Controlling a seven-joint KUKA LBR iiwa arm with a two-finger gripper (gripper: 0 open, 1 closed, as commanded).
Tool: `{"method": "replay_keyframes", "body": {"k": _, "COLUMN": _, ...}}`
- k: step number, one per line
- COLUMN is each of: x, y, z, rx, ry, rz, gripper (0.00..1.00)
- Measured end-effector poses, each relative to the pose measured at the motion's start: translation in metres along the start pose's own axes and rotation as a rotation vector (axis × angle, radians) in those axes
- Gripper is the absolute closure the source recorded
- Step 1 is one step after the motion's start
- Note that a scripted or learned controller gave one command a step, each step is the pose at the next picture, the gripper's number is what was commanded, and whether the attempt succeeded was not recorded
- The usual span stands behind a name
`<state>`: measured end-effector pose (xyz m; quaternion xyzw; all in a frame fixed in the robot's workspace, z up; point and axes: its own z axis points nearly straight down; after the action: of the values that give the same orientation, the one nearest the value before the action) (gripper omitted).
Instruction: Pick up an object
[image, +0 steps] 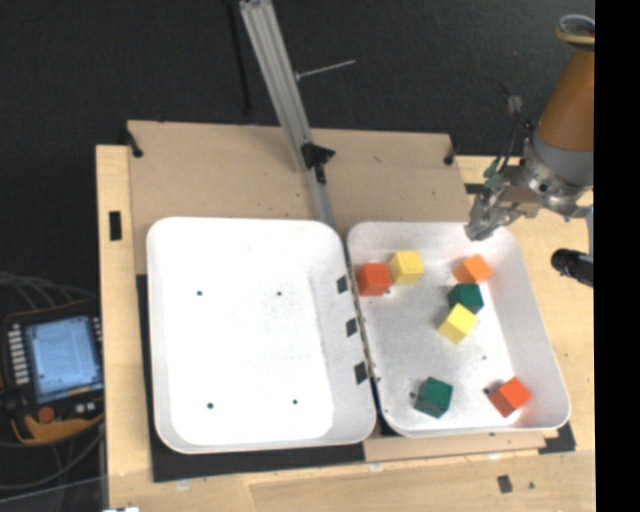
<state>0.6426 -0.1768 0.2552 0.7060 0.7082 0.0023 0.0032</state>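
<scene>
Your gripper (486, 222) hangs over the far edge of the right bin (535, 330), just above the rim and a little far of the nearest orange block (473, 268); whether it is open or closed you cannot tell from this slant, and nothing shows in its grasp; the arm (568, 110) comes in from the right, which puts the wrist above the bin's far right corner, probably as a start point for a descent. Every candidate lies in the right bin: a red-orange block (373, 278) and a yellow block (406, 266) sit touching near the bin's left wall; a dark green block (466, 297) and a second yellow block (457, 323) sit touching in the middle, just near of the orange one; another green block (434, 396) and a red-orange block (510, 395) lie apart along the near side. You may judge the orange block the easiest pick, being closest, though its green neighbour crowds one side; the two lone blocks at the near side offer cleaner approaches. The left bin (250, 330) holds no blocks, so it likely serves as the drop side. A handheld pendant (55, 365) lies at the far left with a lit screen; its text is too small to read, and no brand or label is legible anywhere.
</scene>
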Motion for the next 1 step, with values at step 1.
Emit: {"method": "replay_keyframes", "body": {"k": 1, "x": -0.0013, "y": 0.0015, "z": -0.0428, "rx": 0.001, "ry": 0.000, "rz": 0.000, "gripper": 1.00}}
